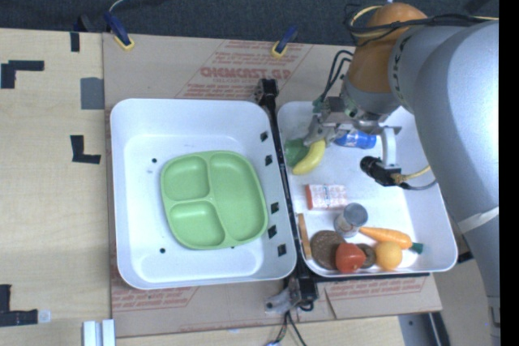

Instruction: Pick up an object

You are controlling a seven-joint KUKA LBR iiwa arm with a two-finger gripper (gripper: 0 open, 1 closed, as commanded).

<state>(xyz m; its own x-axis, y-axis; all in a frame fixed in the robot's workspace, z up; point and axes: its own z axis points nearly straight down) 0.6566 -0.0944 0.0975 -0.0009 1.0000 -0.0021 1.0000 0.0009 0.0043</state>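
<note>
Bins sit side by side on the tabletop [49,174]. Left bin [130,126] holds a green divided plate [213,198]. Beside it, the right bin [430,215] holds the arm [438,85], whose gripper [318,134] meets a yellow banana [309,159] at that bin's far-left corner. Whether its jaws are wide or closed, I cannot tell. Carrot [386,237], tomato [350,257] and can [351,217] lie at the bin's near side.

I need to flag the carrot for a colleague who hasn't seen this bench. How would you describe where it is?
Look in the right-hand white bin, at its near end where several small items cluster. The carrot lies on its side there, right of a small metal can and just above a yellow lemon-like fruit. It is the one long, tapering orange piece, with a green stub at its right end.
</note>
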